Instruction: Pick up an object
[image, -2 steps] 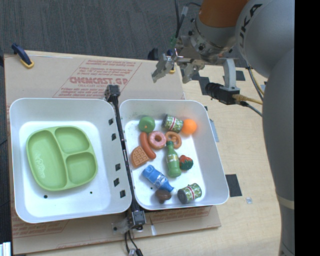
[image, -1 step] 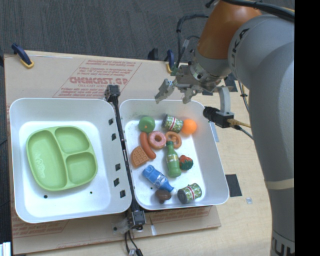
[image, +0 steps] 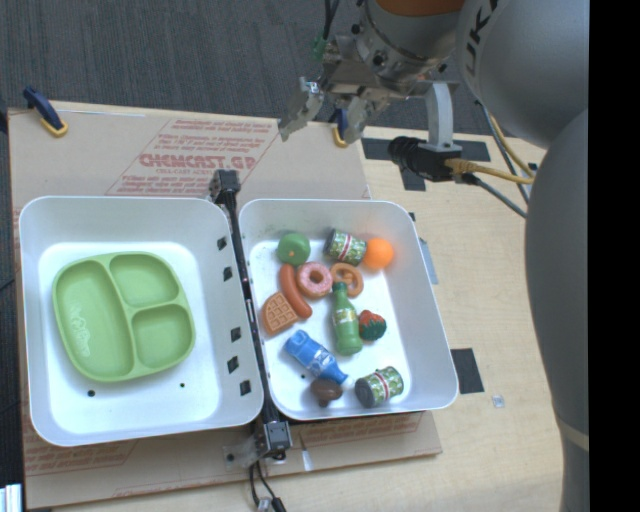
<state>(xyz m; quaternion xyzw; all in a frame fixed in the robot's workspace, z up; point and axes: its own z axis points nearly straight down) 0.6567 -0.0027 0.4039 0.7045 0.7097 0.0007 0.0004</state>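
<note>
So far nothing is picked up: the gripper (image: 318, 112) is held open and empty, high above the toys (image: 333, 310).

Toy foods clustered in right bin (image: 425, 330): green bottle (image: 345, 320) centre, orange (image: 378, 254) near far edge, blue pack (image: 312, 357) near front edge.

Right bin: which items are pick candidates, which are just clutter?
Job:
claw, open, above the bins
orange
green bottle
pink donut
blue bottle
two cans

Just lying about:
green divided plate in left bin
blue clamp
</note>
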